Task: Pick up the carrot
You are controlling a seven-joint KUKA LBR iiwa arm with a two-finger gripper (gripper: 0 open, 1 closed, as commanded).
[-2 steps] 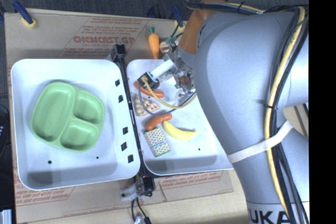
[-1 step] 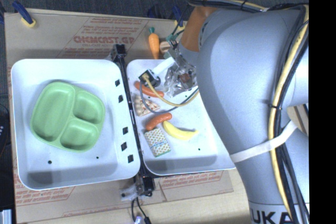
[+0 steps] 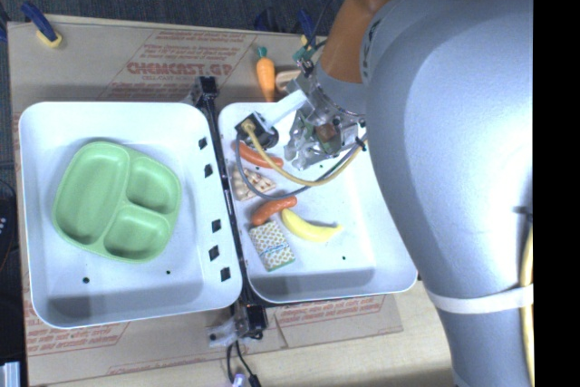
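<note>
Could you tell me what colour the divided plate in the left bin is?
Light green plate, camera view.

The two white bins [image 3: 54,304] look like smooth plastic with a soft shine. The green plate [image 3: 116,199] looks like smooth matt plastic. The carrot [image 3: 265,77] looks like shiny toy plastic, and so do the banana [image 3: 310,227] and the little sausage [image 3: 272,209]. The arm [image 3: 453,149] has a smooth grey shell, a bit glossy, and an orange band [image 3: 349,36] that looks smooth too. The gripper [image 3: 317,136] looks like bare shiny metal with rubbery cables. The bench [image 3: 163,59] is brown card, matt and rough, with red print
</note>
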